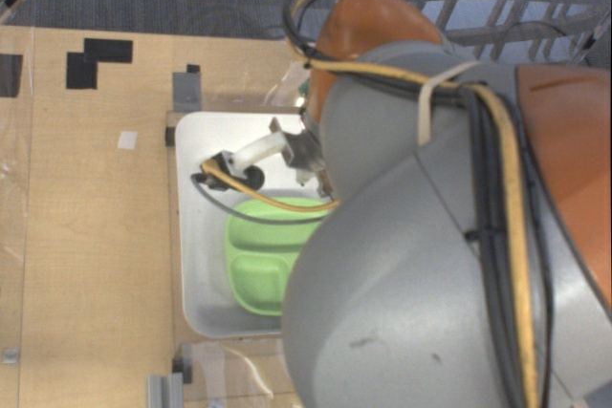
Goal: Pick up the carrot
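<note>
The grey arm with its orange band fills the right half of the camera view and hangs low over the white bin. What I take for the gripper is a metal part at the arm's left edge, above the bin's far half. A light green divided tray lies in the bin, partly under the arm. The arm hides the bin's right side and everything further right, so I cannot place the carrot.
The wooden bench stretches to the left of the bin, with black marks near its far edge. Grey brackets stand at the bin's far corner and near corner.
</note>
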`<state>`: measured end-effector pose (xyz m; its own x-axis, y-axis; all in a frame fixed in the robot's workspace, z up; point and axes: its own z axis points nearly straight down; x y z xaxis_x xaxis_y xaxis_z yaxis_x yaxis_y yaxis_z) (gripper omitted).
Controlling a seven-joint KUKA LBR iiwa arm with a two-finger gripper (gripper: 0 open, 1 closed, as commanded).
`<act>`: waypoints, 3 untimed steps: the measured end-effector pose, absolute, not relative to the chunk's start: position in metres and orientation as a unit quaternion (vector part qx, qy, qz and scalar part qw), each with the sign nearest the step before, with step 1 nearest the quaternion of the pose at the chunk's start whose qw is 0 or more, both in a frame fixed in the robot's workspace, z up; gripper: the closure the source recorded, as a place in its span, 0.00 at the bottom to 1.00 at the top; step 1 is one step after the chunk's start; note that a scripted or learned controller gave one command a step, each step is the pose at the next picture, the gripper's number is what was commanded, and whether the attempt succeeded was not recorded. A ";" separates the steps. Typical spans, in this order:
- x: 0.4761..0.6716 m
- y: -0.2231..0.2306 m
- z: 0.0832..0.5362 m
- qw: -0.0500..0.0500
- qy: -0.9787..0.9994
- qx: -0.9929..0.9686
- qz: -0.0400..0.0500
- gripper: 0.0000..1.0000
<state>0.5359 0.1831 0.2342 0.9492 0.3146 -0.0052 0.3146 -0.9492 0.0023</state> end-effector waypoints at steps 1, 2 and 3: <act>0.619 0.226 0.347 0.001 0.102 0.995 0.000 0.00; 0.583 0.223 0.138 0.001 0.239 0.971 -0.004 0.00; 0.657 0.178 0.248 0.001 0.107 0.994 -0.001 0.00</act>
<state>0.6568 0.1785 0.2481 0.9773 0.2119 -0.0020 0.2119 -0.9773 0.0010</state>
